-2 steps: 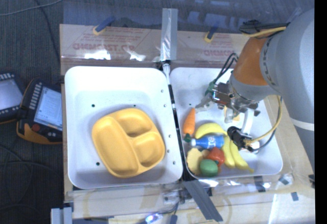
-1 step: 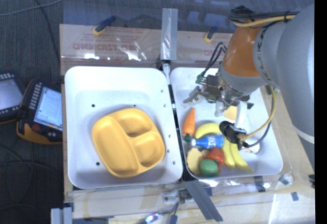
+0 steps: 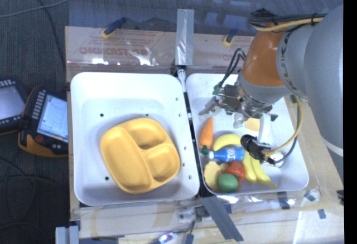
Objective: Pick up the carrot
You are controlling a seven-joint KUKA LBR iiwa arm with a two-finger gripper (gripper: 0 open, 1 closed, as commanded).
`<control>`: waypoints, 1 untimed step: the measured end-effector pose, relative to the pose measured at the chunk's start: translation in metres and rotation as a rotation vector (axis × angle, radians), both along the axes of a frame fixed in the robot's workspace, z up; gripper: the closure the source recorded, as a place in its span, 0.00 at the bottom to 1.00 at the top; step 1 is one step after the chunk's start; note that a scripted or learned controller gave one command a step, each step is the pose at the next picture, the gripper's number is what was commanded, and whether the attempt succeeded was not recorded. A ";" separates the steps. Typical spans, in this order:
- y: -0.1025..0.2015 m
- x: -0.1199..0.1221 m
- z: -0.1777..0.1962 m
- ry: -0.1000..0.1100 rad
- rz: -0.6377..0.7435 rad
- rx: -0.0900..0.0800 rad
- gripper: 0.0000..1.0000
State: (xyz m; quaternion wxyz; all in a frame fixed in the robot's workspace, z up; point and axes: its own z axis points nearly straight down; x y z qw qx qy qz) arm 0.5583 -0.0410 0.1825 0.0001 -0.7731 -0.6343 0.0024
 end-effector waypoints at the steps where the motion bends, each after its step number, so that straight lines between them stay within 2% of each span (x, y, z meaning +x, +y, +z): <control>1: -0.025 0.010 -0.001 0.001 -0.047 0.002 0.00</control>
